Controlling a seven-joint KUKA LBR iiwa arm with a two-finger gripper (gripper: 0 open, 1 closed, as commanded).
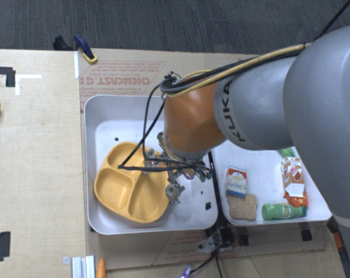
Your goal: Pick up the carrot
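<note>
I'm hanging my gripper (173, 193) low in the left bin (105, 112) just beside the yellow plate (120, 181), approach step I'd guess, can't tell how wide it's set or where the carrot's lying, maybe under my arm (192, 120), so next I'm needing to locate it.

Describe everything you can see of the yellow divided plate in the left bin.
The yellow divided plate looks like smooth plastic, rounded, with raised ridges splitting it into three compartments. It lies in the left bin, toward its near left side, tilted slightly. The gripper hangs at its right rim, and the arm hides part of that edge. Nothing shows in the visible compartments.
</note>
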